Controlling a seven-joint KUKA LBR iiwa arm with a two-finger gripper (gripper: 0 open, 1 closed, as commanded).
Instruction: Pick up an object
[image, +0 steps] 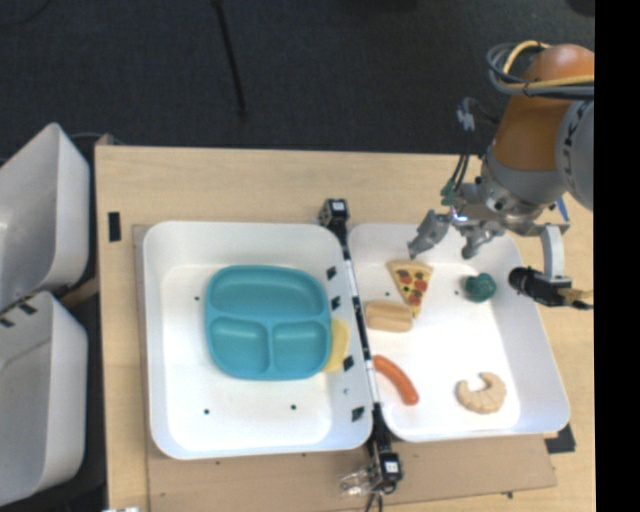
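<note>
My gripper hangs open above the far edge of the right bin, its two grey fingers spread apart with nothing between them. Below it in that bin lie a pizza slice, a tan bread roll, a small green ball-like item, an orange-red sausage and a croissant. The pizza slice is the closest item, just below and left of the fingers.
The left bin holds a teal divided plate with a yellow piece tucked at its right edge. A black ridge with clips separates the bins. White chairs stand left of the bench.
</note>
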